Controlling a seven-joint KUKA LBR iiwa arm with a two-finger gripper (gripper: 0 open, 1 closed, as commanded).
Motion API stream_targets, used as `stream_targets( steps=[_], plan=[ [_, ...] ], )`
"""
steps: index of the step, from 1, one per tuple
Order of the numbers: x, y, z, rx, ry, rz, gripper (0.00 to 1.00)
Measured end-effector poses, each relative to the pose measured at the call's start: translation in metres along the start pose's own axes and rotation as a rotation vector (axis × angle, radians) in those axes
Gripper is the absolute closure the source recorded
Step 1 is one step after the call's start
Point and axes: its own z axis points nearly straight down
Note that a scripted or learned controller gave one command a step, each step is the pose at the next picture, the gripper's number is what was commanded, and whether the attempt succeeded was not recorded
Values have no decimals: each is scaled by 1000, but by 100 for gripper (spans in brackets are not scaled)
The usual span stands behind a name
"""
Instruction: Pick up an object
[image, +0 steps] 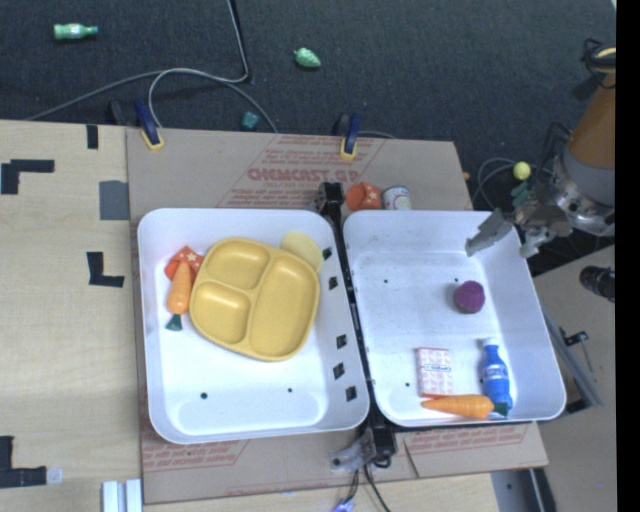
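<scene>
Left bin (160, 300): contains a yellow divided plate (252, 298), tilted slightly and occupying the centre. A toy carrot (180, 290) lies just beside the plate's left edge, with a small red-orange item (183, 262) at its upper end. A pale yellow object (301, 246) sits at the plate's upper right corner, partly hidden by the plate.

Between the bins: a row of black clips (340, 310) runs along the shared rim. An orange object (361, 195) and a small can-shaped object (396, 198) rest on the cardboard (200, 170) just behind the bins.

Right bin (400, 240): a purple ball (469, 296) lies right of centre. Near the front wall are a pink-and-white packet (434, 370), a blue bottle (494, 376) to its right, and an orange carrot (459, 405) lying along the front edge, touching the bottle's lower end.

Gripper (490, 236): positioned over the right bin's upper right corner, well apart from the purple ball and above all objects. Nothing is seen between its fingers. Whether the pincer is wide or narrow cannot be determined from this view. The grey arm with its orange band (597, 130) extends toward the right edge
</scene>
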Motion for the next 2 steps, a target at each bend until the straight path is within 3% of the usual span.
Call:
stream_targets(
  steps=[1,2],
  plan=[
    [-22,-6,141,5,2,1,0],
    [4,15,168,-2,-2,0,0]
  ],
)
